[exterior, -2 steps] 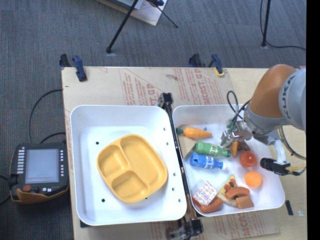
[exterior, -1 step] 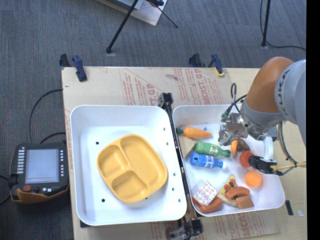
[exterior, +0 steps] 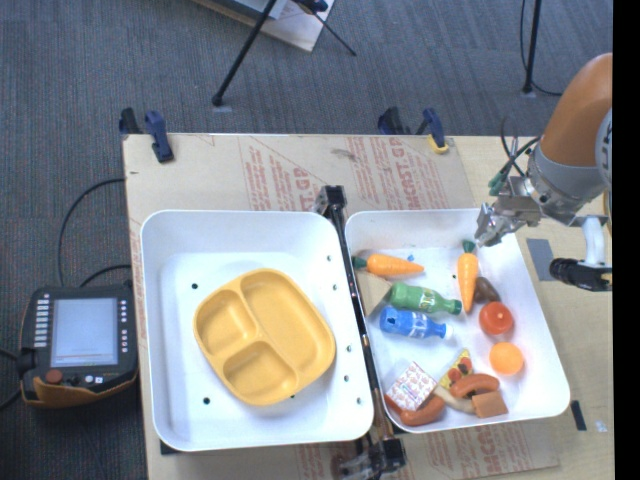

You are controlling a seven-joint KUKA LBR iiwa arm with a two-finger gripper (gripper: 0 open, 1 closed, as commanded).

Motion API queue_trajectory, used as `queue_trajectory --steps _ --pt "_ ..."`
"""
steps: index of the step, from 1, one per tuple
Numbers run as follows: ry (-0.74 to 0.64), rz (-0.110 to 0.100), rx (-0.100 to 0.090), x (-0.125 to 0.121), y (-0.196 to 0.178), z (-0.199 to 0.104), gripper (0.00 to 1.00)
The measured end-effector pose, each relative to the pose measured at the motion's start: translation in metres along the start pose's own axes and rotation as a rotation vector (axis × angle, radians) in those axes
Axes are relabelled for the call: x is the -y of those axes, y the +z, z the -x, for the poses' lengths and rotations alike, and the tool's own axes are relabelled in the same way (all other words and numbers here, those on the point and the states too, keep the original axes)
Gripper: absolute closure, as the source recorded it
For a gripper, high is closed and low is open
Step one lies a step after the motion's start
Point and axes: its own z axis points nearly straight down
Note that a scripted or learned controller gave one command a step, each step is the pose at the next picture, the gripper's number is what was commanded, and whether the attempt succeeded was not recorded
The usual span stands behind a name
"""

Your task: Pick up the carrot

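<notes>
Two orange carrots with green tops lie in the right bin [exterior: 548,353]. One carrot [exterior: 467,280] lies lengthwise near the bin's far right, its green end pointing away from me. The other carrot [exterior: 395,265] lies crosswise near the bin's far left edge. My gripper [exterior: 490,228] hangs over the far right corner of this bin, just beyond the green end of the first carrot and slightly to its right. Nothing is visibly held in it.
Around the carrots lie a green bottle [exterior: 425,299], a blue bottle [exterior: 412,324], a tomato [exterior: 496,319], an orange [exterior: 507,358], a pizza slice [exterior: 460,370], sausages [exterior: 473,385] and a snack packet [exterior: 408,385]. The left bin [exterior: 170,268] holds a yellow divided plate [exterior: 263,336].
</notes>
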Motion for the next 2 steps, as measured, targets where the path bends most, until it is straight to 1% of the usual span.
queue_trajectory --steps 1,2 --pt "0.171 -0.005 -0.002 0.122 -0.015 -0.035 1.0" --pt "0.464 -0.005 0.0 0.122 -0.036 -0.096 1.0"
